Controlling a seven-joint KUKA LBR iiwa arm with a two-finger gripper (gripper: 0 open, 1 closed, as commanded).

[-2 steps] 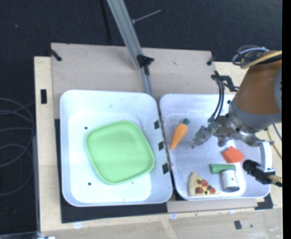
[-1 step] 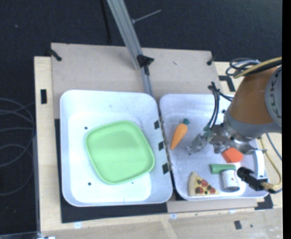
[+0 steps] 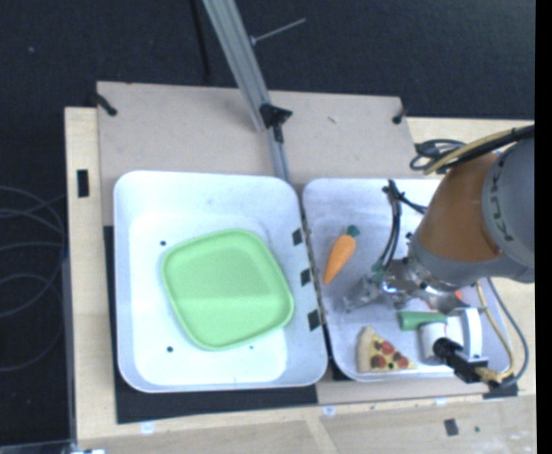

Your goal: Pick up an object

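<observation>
the toy carrot lies in the right bin, close to its left wall and about midway along, green top toward the far edge. it looks light, stiff and smooth and may well roll, so its thick middle seems the best hold. the gripper hangs just beside its narrow end; whether it is open or closed i cannot tell. a toy pizza slice lies by the near edge, and a green plate lies in the left bin.

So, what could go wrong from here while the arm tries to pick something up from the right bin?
1. The claw sits over bare floor between the carrot and the pizza slice, so it may close on nothing.
2. The carrot lies close to the left wall of the right bin; a nudge could wedge it there.
3. The pizza slice looks flat and may be hard to grip.
</observation>
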